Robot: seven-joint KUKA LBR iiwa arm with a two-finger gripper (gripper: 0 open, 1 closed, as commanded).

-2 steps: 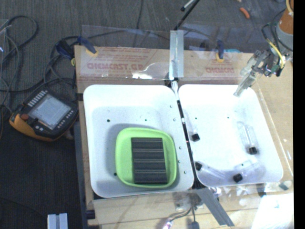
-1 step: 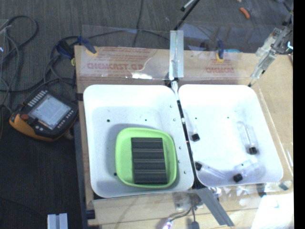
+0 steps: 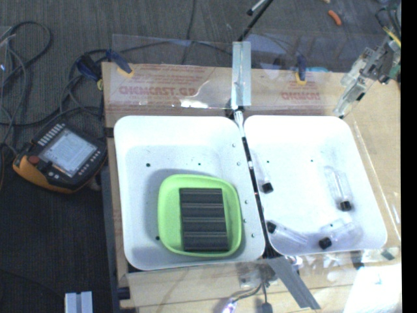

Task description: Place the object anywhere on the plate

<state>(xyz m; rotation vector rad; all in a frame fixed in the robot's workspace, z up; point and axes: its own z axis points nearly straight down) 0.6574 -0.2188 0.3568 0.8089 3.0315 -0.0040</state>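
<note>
Dark carpet (image 3: 52, 64) is seen around the counter (image 3: 384, 149), with black cables trailing across it and a handheld control pendant (image 3: 62, 155) lying to the left. Two shallow white bins are set side by side on the counter, divided by a metal bracket (image 3: 241, 70) that rises at their far edge. A clear sheet with red lettering (image 3: 163, 89) is laid behind them.

The left bin (image 3: 130, 142) is occupied by a light green plate (image 3: 166, 207) with rounded corners, placed toward the near right part of the bin floor. The object (image 3: 204, 219), a dark grey ribbed block, is seen lying flat on the plate, well inside its rim and filling much of its middle.

Several clear tubes with black caps (image 3: 339, 188) are scattered in the right bin (image 3: 355, 142): one near the dividing wall, one toward the right side, and what appear to be two more along the near edge.

The gripper (image 3: 344, 106) is held at the far right corner of the right bin, pale and tilted, well apart from the plate and the object. Whether it is open or closed cannot be told, as it is small and washed out against the counter.
</note>
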